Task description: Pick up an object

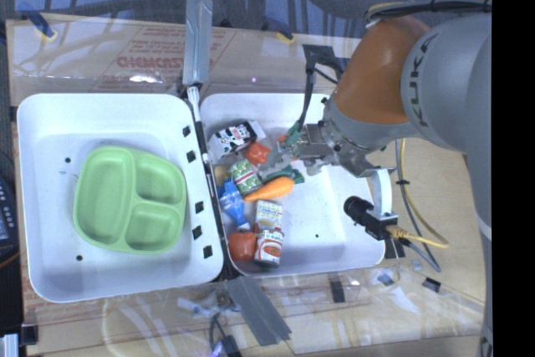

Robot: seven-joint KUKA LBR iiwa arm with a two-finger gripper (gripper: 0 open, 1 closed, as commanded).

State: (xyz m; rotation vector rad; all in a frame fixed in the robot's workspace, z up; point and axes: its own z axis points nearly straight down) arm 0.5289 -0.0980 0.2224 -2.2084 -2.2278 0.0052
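Note:
The right bin holds a heap of toy groceries along its left side. An orange carrot lies across the heap's middle, with a green and white packet and a red tomato just beyond it. A black and white carton sits at the back. A blue bottle, a small labelled can and a red can lie toward the front. My gripper hangs low over the heap's right edge, just above the carrot's tip and beside the tomato.
A green divided plate rests in the left bin. The bins' shared wall runs just left of the heap. The arm's orange band and grey body overhang the right bin's back right; cables trail at its right rim.

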